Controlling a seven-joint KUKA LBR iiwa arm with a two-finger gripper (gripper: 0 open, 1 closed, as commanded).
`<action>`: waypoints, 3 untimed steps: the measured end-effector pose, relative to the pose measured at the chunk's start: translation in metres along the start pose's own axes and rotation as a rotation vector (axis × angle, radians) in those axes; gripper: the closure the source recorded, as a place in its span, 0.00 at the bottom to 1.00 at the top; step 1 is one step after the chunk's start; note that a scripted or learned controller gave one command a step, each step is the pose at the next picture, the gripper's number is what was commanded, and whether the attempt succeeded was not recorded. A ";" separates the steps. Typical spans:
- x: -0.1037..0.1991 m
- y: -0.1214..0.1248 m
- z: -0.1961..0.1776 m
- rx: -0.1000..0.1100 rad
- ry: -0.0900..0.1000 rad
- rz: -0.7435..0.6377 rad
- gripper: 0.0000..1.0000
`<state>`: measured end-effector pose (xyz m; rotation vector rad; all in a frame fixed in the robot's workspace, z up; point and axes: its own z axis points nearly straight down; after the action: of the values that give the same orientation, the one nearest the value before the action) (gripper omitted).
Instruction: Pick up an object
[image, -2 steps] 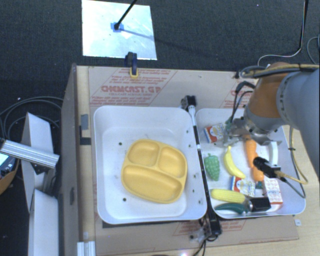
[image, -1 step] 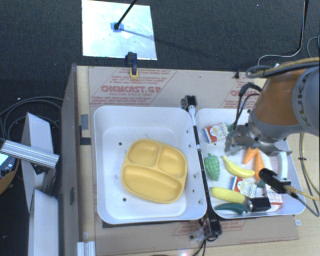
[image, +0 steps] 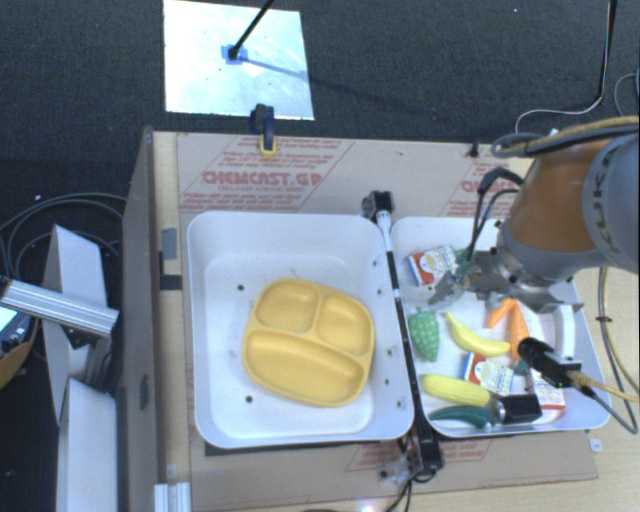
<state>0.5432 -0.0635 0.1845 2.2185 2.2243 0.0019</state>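
Observation:
My gripper (image: 447, 289) hangs over the upper left part of the right bin (image: 590, 418), reaching in from the right. It sits just below a small white, red and blue carton (image: 430, 265) and above a bumpy green fruit (image: 424, 336). Nothing shows in its grasp. A yellow banana (image: 476, 341) lies right of the green fruit, with an orange carrot (image: 512, 322) beside it, partly under the wrist. Lower down lie a yellow corn-like piece (image: 455, 388), a second carton (image: 494, 375) and a green-handled item (image: 462, 416).
The left bin (image: 205, 330) holds a yellow divided plate (image: 308, 342). A black rail (image: 393, 275) runs between the bins. A small black piece (image: 521, 407) lies at the right bin's front edge, and a white curved item (image: 566, 330) sits near its right wall.

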 end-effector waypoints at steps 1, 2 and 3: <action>-0.043 0.002 -0.004 -0.002 -0.002 0.005 0.00; -0.065 -0.012 0.103 0.007 0.000 0.005 0.00; -0.064 -0.009 0.086 -0.003 -0.002 0.001 1.00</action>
<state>0.5348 -0.1273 0.0980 2.2168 2.2210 0.0040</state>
